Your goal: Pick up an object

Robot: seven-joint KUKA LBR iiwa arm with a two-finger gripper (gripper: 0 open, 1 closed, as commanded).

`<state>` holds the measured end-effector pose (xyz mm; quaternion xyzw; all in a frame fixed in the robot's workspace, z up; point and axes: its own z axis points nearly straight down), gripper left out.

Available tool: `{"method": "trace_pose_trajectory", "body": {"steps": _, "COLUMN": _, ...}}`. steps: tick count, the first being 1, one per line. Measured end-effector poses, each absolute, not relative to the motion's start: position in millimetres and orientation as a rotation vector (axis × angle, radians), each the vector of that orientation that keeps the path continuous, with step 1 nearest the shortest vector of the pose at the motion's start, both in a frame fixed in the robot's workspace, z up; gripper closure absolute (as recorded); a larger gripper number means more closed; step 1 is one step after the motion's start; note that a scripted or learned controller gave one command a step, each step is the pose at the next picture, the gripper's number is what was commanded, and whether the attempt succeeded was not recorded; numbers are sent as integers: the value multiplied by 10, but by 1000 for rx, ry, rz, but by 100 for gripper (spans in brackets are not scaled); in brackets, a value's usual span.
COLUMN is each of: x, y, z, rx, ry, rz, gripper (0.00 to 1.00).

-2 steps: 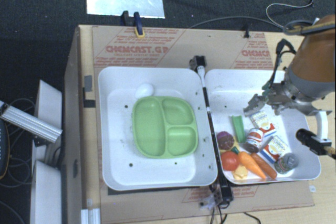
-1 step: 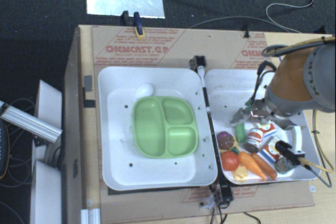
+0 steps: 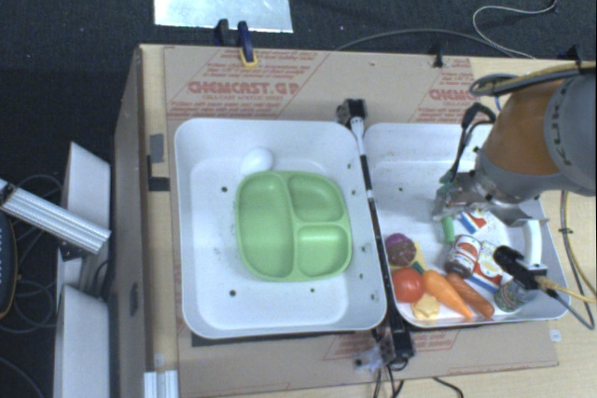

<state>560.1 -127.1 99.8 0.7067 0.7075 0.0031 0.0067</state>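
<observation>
The toy food, an orange plastic carrot [image 3: 454, 292], a red tomato [image 3: 407, 282] and a small can [image 3: 464, 253], lies heaped in the right white bin [image 3: 410, 165], likely easing a blind grab. The end effector [image 3: 454, 198] hovers just above; its opening cannot be told.

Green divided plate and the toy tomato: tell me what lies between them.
Between the green divided plate and the tomato, the camera view shows the two bins' adjoining rims.
</observation>
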Motion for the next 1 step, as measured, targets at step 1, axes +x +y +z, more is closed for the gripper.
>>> {"method": "trace_pose_trajectory", "body": {"steps": 1, "x": 5836, "y": -939, "z": 2026, "rx": 2214, "ry": 2224, "rz": 5, "gripper": 100}}
